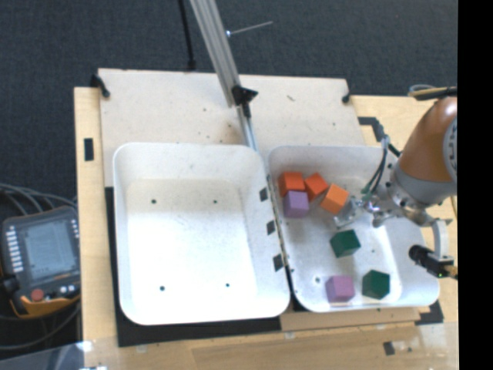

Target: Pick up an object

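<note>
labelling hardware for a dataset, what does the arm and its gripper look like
The arm is a rounded body with an orange band above a grey wrist section. Thin dark cables run down beside the wrist toward the gripper, a small metallic grey assembly. A black fitting sticks out lower on the right.

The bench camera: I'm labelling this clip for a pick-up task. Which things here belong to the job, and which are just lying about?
Belongs to the job:
gripper
orange blocks
purple blocks
green blocks
right bin, holding all the blocks

Just lying about:
left bin
metal pole
teach pendant
cables
</note>
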`<state>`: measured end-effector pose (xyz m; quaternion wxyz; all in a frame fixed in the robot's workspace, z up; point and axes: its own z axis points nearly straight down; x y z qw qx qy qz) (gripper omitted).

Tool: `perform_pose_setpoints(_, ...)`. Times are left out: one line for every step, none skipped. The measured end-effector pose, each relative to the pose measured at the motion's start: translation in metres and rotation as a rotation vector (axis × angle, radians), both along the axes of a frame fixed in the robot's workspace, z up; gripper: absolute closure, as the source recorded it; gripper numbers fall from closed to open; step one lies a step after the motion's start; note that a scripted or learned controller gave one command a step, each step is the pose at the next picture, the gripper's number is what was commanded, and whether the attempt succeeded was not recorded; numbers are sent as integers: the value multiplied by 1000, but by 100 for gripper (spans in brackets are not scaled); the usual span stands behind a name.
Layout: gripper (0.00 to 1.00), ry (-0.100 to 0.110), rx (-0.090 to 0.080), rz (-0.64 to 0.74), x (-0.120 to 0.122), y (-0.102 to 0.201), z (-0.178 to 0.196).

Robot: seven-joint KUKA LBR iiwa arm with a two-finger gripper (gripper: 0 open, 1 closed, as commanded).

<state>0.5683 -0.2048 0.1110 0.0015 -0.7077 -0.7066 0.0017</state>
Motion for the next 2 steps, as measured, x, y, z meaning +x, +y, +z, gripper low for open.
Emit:
perform_pose_setpoints(0, -7, -3, -2, 1, -1, -13)
perform_pose_setpoints(100, -12, -3, -7, 2, -3, 0)
